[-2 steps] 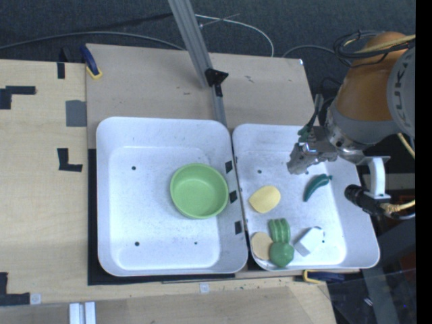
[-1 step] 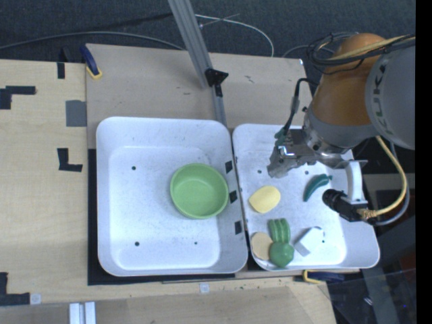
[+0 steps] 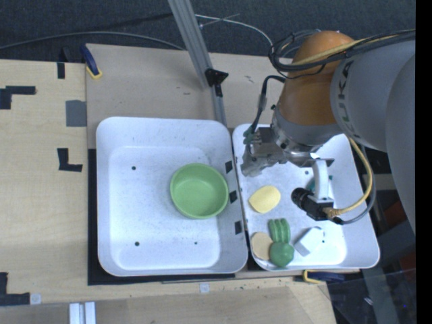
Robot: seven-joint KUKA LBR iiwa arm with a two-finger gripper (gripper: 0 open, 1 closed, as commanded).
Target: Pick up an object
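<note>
My claw [image 3: 255,162] hangs low over the right bin [image 3: 351,248], close to that bin's far left corner and just inside the wall it shares with the left bin [image 3: 111,201]. From this slanting look down, the metal body of the claw hides its tips, so I cannot tell how wide it stands or whether anything is caught in it.

The nearest thing to pick is a pale yellow lemon-shaped piece [image 3: 264,198], lying on the right bin's floor just toward the near edge from my claw and a little to the right of it, near but apart as far as I can judge. Further toward the near edge, by the near left corner of the same bin, sit three more things crowded together: a flat tan round piece [image 3: 260,243] against the left wall, a ridged green piece [image 3: 279,229] beside it, and a darker green rounded piece [image 3: 282,253] touching the ridged one on its near side. A small grey flat bit [image 3: 302,247] lies just to their right.

In the left bin a light green bowl [image 3: 199,190] stands upright, toward that bin's right wall and well apart from my claw, with the two walls between us.
</note>
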